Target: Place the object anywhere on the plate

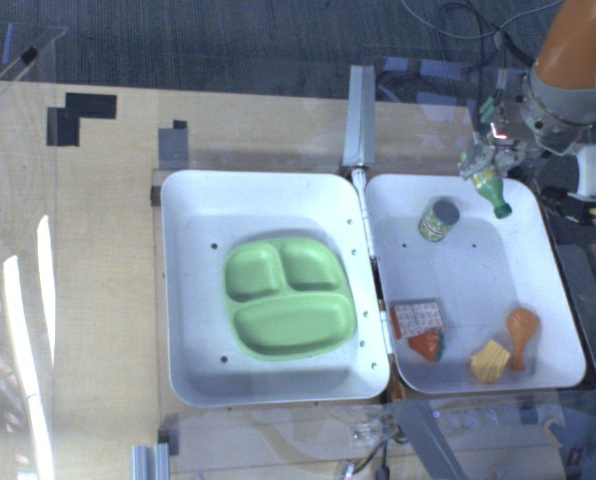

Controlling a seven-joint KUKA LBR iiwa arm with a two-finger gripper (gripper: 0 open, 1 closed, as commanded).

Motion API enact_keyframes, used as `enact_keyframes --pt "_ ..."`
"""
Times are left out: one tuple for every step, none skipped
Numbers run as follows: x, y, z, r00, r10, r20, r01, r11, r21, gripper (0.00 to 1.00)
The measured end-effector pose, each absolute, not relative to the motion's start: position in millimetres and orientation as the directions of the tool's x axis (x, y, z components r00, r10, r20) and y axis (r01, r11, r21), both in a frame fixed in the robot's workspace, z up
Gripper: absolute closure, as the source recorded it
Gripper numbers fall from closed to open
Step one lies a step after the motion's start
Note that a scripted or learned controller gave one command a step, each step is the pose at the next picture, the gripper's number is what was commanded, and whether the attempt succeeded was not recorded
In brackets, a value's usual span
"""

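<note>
A green divided plate (288,298) lies in the middle of the left bin (193,268), with nothing on it. My gripper (483,166) hangs over the far right corner of the right bin (483,268), below the grey wrist and orange band. A small green bottle-shaped object (497,196) sticks out downward from between its fingers, tilted and lifted off the bin floor. The gripper is shut on it and stands well to the right of the plate.
In the right bin a small can (438,220) stands near the back. A red-and-white box (417,318) and a red item (428,345) lie at the front left, a yellow piece (489,361) and an orange piece (521,330) at the front right. A metal divider (358,128) separates the bins.
</note>
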State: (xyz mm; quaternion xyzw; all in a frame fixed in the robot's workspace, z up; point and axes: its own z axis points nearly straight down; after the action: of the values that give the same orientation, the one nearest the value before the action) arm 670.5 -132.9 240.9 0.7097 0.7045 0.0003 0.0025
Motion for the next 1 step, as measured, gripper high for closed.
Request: enact_keyframes --pt "624.3 -80.0 201.2 -0.035 0.999 0.0 0.999 0.035 0.002 1.0"
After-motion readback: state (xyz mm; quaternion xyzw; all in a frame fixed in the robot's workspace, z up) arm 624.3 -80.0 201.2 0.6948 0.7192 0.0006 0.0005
